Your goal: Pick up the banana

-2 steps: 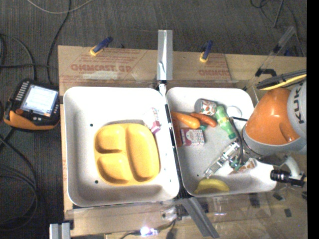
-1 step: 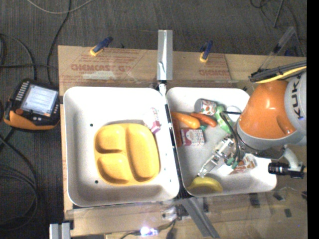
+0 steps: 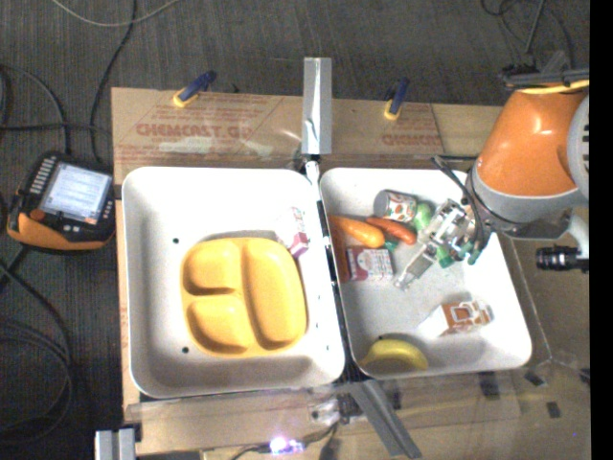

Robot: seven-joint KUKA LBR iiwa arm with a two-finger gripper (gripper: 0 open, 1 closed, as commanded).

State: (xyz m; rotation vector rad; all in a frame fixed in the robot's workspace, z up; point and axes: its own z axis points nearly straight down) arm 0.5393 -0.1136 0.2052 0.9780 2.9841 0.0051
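The banana (image 3: 395,355) is yellow and lies at the front edge of the right bin (image 3: 498,300). My gripper (image 3: 414,268) hangs over the middle of that bin, well behind the banana and apart from it. It points down and to the left, with its tip near the small red carton (image 3: 369,264). Nothing shows between its fingers.
In the right bin lie two orange carrots (image 3: 359,230), a can (image 3: 396,204), a green item (image 3: 424,215) and a small orange-and-white carton (image 3: 466,315). The left bin (image 3: 153,257) holds a yellow divided tray (image 3: 246,293). A teach pendant (image 3: 67,199) lies off the bench at left.
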